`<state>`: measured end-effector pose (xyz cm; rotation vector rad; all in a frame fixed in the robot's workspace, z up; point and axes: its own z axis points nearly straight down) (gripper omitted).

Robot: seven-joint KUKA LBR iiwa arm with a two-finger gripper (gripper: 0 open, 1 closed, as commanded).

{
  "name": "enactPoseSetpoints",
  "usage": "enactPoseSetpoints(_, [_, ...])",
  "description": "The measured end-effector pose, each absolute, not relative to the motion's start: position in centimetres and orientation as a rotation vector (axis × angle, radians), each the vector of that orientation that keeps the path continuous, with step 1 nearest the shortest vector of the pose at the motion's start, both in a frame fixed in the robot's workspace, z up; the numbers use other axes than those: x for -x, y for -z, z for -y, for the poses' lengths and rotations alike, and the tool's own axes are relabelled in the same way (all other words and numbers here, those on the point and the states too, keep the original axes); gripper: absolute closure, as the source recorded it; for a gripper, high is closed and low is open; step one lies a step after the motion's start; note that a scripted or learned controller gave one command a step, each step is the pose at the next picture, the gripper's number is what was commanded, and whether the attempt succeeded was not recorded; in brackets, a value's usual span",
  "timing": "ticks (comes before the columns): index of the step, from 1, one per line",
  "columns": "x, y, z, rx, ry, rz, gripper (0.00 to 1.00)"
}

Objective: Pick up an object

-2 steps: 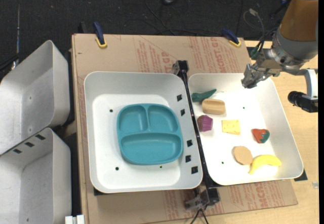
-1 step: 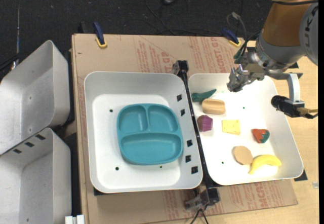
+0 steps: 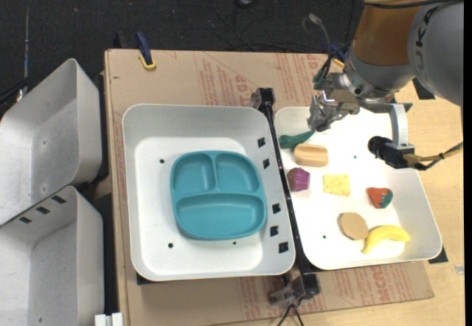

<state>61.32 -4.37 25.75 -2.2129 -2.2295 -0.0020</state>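
From my remote seat I see a teal divided tray [image 3: 218, 195] in the left bin [image 3: 140, 170], and the gripper [image 3: 322, 124], fingers seemingly pressed together though blurred, just above the tan bread-like block [image 3: 310, 155] in the right bin [image 3: 424, 214].

I see smooth, faintly glossy white plastic bins [image 3: 140, 192], the left holding a matt teal plastic tray [image 3: 218, 195]. The toy foods look like plastic: a shiny banana [image 3: 385, 237], a matt cheese square [image 3: 337, 184]. The bench [image 3: 199, 74] looks like printed cardboard. The arm [image 3: 398, 15] has satin orange and grey shells.
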Motion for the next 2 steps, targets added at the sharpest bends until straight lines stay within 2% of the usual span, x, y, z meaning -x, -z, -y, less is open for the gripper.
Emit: enactPoseSetpoints(2, [-61.7, -25.1, -6.4, 2.211, 0.002, 2.230, 1.00])
